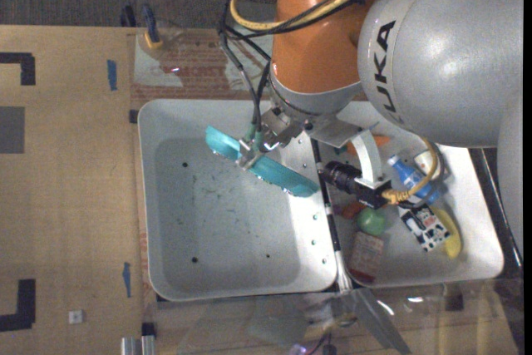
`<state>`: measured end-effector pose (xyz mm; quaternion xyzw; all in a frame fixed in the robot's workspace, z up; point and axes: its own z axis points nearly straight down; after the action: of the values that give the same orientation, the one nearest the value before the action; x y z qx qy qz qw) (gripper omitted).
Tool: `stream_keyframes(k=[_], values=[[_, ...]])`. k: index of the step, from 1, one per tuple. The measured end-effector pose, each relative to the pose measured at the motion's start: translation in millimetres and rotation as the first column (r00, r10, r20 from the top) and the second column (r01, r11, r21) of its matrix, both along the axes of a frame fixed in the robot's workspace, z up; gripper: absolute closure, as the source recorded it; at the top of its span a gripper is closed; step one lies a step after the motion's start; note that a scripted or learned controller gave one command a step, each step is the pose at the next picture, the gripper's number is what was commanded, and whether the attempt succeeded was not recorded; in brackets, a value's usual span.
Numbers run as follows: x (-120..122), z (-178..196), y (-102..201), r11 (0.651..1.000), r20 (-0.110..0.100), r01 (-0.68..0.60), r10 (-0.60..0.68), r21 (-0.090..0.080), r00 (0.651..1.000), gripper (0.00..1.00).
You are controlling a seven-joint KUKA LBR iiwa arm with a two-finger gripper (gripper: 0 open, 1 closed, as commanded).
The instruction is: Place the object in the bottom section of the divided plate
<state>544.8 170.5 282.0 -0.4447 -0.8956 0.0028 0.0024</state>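
Two of my end effector [252,150] fingers are clamped on a flat teal plastic strip [264,163], which hangs slanted above the left shallow white bin [166,262]. My orange-banded grey arm [432,46] looms over the right white bin [486,253], where a yellow banana-shaped toy [450,234] and a green round toy [373,221] lie.

Glossy grey and orange arm shell [432,54]; smooth white plastic bins [158,204]; matt wooden worktop [66,204]; shiny teal plastic object [278,172].
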Motion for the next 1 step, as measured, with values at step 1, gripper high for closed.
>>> stream_keyframes(k=[1], values=[[-15.4,-34.4,21.8,0.998,0.0,-0.063,0.063,0.001,0.998,1.0]])
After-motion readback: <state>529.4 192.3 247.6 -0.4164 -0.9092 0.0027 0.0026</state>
